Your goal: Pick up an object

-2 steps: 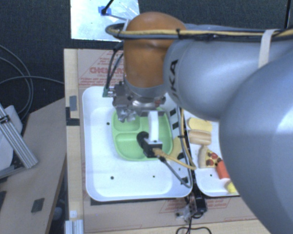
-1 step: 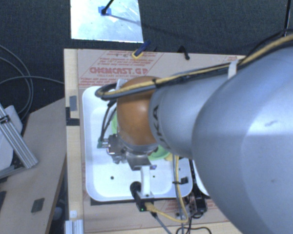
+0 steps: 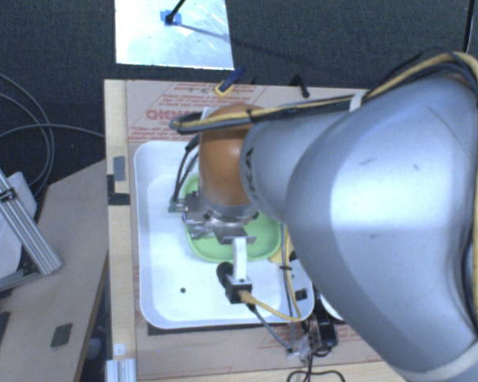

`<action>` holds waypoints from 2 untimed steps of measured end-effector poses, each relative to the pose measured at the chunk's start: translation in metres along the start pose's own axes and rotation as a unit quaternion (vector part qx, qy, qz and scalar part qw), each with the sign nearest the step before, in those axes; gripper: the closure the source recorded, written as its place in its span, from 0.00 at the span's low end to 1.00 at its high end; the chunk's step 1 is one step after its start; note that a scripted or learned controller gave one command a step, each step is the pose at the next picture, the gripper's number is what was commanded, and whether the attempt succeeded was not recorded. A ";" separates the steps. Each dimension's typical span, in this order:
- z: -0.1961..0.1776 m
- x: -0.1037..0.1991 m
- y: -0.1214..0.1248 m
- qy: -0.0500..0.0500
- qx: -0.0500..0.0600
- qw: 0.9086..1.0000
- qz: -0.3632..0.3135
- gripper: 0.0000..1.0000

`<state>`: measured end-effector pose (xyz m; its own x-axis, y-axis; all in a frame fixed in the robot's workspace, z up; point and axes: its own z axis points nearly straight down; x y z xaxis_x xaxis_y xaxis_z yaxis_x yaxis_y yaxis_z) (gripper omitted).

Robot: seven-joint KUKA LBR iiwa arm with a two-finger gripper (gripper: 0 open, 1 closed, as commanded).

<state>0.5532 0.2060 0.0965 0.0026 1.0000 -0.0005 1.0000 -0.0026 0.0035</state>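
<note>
One Green Object Under the Wrist: Settling the Grasp

One view is given, the camera view from above. In it, the left bin (image 3: 155, 213) is seen as a white tray with a raised rim, and the arm (image 3: 366, 213) is brought across it from the right, so that most of the right half is covered by its grey casing. The orange band (image 3: 221, 165) is seen upright over the middle of the bin, with the end effector (image 3: 220, 228) directly below it, low over the bin. Whether it is open or closed cannot be told, since it is masked by the wrist.

The likely target, a flat light-green object (image 3: 263, 241), lies on the bin floor under and just beside the wrist; its lower and right parts are seen, while the rest is hidden. A white bracket with a dark tip (image 3: 239, 281) and a yellow cable (image 3: 271, 310) hang in front of it, towards the near rim.

The step in hand is judged to be the descent and closing on the green object. For that to be done well, the approach should be kept vertical and centred over an edge of the object, as a flat thing offers little to be pinched. Closing should be delayed until the floor is nearly met. The lift should be slow, so that a slip can be noticed, and the cable should be kept clear of the rim.
</note>
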 end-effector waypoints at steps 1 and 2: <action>0.011 -0.023 0.058 0.006 0.035 0.999 -0.007 1.00; 0.008 0.007 -0.040 0.000 -0.006 1.000 -0.003 1.00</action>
<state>0.5132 0.2128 0.0882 -0.0025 1.0000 -0.0006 0.9999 0.0025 0.0160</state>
